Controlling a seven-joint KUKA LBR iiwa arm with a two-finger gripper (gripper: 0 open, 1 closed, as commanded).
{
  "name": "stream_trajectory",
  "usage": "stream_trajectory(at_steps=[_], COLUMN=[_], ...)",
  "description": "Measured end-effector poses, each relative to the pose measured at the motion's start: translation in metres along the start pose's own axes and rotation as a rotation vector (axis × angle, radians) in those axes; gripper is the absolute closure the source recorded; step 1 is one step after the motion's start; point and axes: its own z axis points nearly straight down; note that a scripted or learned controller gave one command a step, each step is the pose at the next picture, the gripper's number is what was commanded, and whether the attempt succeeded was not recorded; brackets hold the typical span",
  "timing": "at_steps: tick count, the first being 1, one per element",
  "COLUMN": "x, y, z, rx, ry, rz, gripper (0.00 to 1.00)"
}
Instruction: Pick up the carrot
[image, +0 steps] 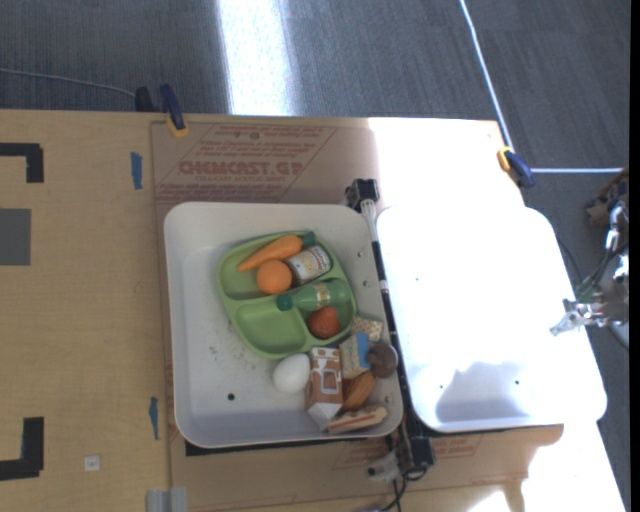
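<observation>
I read faint red print, roughly "CHEMCAST GP", on the brown protective sheet (255, 160) at the far side of my left bin (190, 300). Jar and carton labels are too small to read.

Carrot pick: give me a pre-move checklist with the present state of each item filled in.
1. Carrot located: ok. The carrot lies in the upper compartment of the green tray in the left bin.
2. Carrot top unobstructed: ok. Nothing lies over it.
3. Room beside the carrot: not ok. The small jar and the orange sit close against it.
4. Hand position: not ok. The hand sits at the right edge of the right bin, far from the carrot.
5. Hand open for the pick: cannot tell.
6. Travel path across the right bin: ok. Nothing stands up in the way.
</observation>
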Motion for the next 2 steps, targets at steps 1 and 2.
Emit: stream_trajectory(at_steps=[1, 2], x=[-0.0002, -0.0002], y=[0.0034, -0.0012], z=[0.006, 0.0082], rx=[0.001, 0.001], ry=[0.0, 0.0], rz=[0.0, 0.001], gripper=[1.0, 1.0])
